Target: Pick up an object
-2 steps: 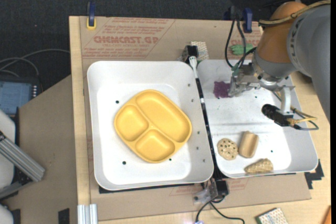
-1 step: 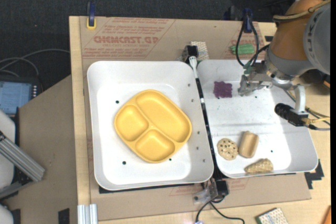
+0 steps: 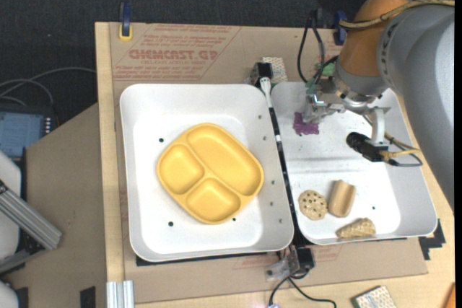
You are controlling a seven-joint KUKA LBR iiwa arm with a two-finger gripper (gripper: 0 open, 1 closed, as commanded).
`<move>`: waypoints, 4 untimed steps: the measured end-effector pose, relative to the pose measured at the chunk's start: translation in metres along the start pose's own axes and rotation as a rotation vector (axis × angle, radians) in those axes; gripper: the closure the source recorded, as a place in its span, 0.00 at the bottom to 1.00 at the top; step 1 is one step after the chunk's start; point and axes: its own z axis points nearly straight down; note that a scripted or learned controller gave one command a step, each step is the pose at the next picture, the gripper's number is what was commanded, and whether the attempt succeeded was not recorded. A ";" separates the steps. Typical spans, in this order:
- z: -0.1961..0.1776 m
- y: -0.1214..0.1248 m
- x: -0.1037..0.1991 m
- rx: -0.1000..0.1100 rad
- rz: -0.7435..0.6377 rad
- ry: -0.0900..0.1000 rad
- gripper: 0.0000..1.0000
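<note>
My gripper (image 3: 316,109) hangs low over the far left part of the right bin (image 3: 408,223), under the arm's orange band. A small purple object (image 3: 306,127) lies on the bin floor just in front of and below the gripper, close to it; I cannot tell whether they touch. Nearer the front of the same bin lie a round speckled cookie (image 3: 312,204), a tan cylinder-shaped piece (image 3: 341,198) and a pale brown wedge (image 3: 356,229).
The left bin (image 3: 137,108) holds a yellow three-compartment plate (image 3: 209,172) at its middle. A raised divider edge (image 3: 278,144) separates the two bins. The grey arm covers the right bin's far right corner.
</note>
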 end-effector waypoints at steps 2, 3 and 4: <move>0.000 -0.041 -0.051 0.010 0.009 0.001 0.00; 0.000 -0.007 -0.051 0.002 0.003 -0.001 0.00; -0.003 -0.129 -0.041 0.009 0.007 0.001 0.00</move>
